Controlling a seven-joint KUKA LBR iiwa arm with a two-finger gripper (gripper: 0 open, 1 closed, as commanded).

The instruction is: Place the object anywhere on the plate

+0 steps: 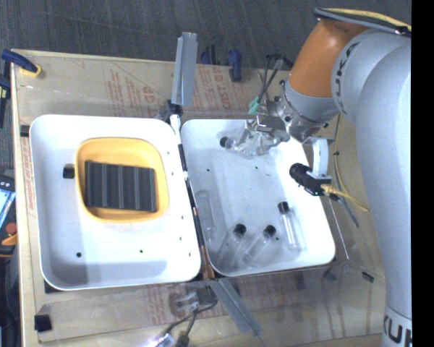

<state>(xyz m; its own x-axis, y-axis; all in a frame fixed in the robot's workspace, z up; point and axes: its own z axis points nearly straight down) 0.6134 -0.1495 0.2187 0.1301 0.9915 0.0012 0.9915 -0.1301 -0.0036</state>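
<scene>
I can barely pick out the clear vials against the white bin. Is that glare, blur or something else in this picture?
Camera view: mostly low contrast; the clear vials blend into the right bin, only their black caps stand out. The gripper area is slightly soft. The yellow plate in the left bin reads sharply.

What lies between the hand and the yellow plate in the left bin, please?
In the camera view, bare white floor of the right bin, then both bins' adjoining rims, separate the hand from the plate.
</scene>
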